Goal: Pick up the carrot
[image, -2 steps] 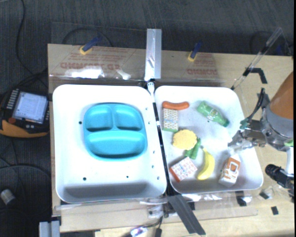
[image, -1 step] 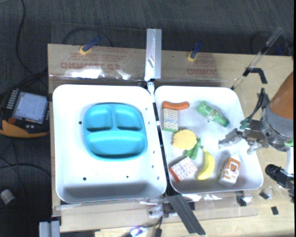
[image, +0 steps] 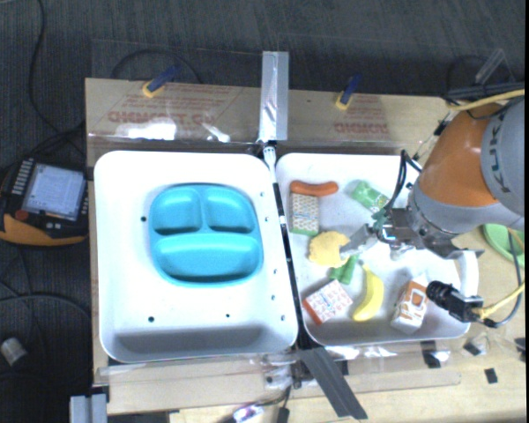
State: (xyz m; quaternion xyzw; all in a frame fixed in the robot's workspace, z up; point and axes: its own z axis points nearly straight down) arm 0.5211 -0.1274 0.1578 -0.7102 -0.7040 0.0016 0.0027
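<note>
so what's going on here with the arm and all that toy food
A grey arm with an orange band reaches in from the right over the right-hand shallow white bin, which holds toy food. Its two-finger gripper hovers near the middle of that bin, beside a yellow lumpy piece and above a yellow banana. The long orange carrot lies untouched at the bin's top left. The left-hand white bin holds a blue sectioned plate.
</note>
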